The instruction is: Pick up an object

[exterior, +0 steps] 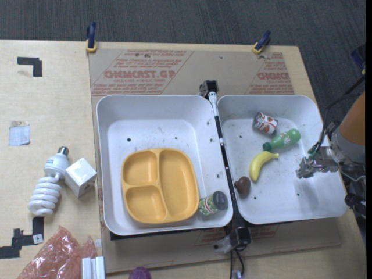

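The right bin (279,205) holds a yellow banana (261,164), a green bottle (283,139), a small red and white can (265,123) and a brown round thing (242,185). My gripper (308,168) hangs over the right side of this bin, to the right of the banana and apart from it. Nothing shows between its fingers. In the left bin (110,156) lies a yellow divided plate (158,185), with a small green jar with a dark lid (213,203) at its right edge.
On the bench to the left of the bins lie a white spiral light bulb (47,186), a white cube (81,176) and a red mesh bag (52,254). A black divider (218,127) runs between the two bins. The arm's orange band (356,124) is at the right edge.
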